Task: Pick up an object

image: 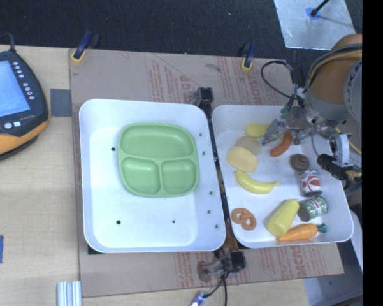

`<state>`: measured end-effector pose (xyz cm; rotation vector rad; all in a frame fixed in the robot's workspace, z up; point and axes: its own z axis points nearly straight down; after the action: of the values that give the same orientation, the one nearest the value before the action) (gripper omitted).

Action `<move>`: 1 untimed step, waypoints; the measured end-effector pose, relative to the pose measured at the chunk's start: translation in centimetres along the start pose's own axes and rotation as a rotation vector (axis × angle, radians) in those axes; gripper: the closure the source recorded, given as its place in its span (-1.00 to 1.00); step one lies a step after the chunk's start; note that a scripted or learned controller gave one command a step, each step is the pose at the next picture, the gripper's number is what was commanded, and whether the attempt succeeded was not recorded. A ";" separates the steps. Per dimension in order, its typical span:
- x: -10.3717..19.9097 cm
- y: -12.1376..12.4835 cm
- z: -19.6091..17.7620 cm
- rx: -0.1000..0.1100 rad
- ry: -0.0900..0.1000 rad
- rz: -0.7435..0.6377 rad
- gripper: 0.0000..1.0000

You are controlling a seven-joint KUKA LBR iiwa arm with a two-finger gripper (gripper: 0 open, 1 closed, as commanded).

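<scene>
My gripper [280, 132] hangs over the back of the right bin [224, 123], with the arm reaching in from the right. A red-orange sausage [281, 147] lies just under and in front of it, touching or nearly touching its tip. A small yellow piece [255, 130] sits just left of the gripper. Nothing visibly hangs lifted in the gripper. The arm's orange band [334, 75] and cables cover the bin's back right corner.
The right bin also holds a beige lump [241, 159], a banana [255, 184], a pretzel [244, 218], a yellow block [283, 217], a carrot [299, 233], a brown disc [299, 162] and two small cans [311, 183]. A green divided plate [158, 159] lies in the left bin [95, 190].
</scene>
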<state>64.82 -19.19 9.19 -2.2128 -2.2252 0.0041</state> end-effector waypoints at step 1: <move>-2.0 -1.0 -1.3 -0.001 0.000 0.003 -1.00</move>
<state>63.84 -21.18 10.53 -2.2167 -2.2220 0.0030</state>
